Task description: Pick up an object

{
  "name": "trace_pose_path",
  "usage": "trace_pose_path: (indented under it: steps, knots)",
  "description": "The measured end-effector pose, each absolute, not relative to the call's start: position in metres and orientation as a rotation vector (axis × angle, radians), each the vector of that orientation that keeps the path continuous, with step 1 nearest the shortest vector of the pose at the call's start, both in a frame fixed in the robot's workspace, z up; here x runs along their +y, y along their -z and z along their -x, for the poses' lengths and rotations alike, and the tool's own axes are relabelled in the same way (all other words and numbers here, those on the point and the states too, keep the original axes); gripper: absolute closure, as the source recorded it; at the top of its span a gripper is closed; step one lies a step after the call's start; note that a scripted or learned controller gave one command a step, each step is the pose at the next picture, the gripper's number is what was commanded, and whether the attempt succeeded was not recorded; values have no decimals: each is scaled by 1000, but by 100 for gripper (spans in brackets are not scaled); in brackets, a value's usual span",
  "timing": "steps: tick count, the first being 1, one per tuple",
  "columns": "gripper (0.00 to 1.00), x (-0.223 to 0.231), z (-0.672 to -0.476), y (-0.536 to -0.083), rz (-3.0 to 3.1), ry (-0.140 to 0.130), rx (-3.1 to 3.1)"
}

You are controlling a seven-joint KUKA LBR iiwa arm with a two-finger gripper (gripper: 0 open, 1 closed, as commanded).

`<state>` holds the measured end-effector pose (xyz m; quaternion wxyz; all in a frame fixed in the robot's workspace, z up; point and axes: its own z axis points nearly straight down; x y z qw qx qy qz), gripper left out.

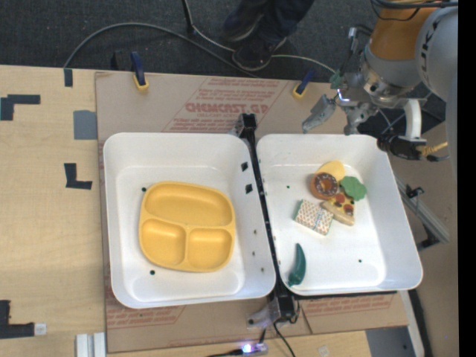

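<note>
The right bin (372, 266) holds a cluster of toy food: a brown donut (325, 184) leaning on a yellow piece (335, 170), a green leafy piece (355, 189), a pizza slice (343, 209) and a speckled cracker (313, 217). A dark green pepper (297, 265) lies alone near the bin's front left. My gripper (337, 117) hangs above the right bin's back rim, well behind the food. It is open, with its fingers (319, 115) spread and nothing between them.
A yellow divided plate (187, 225) lies in the left bin (119, 199). The raised divider (256, 192) separates the two bins. Yellow clamps (140, 79) hold the cardboard at the back, where cables also run.
</note>
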<state>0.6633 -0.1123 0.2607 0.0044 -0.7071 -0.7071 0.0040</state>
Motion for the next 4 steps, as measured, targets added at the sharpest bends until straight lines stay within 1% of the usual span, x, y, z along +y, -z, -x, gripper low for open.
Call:
trace_pose_path:
  steps: [1, 2, 3, 4]
  knots:
    - [0, -112, -665, -267, 2219, -2, -2223]
    - [0, -108, -665, -202, 2215, -9, -2220]
    - [0, -98, -668, -146, 2217, -7, -2222]
    - [0, -94, -662, -101, 2216, -9, -2222]
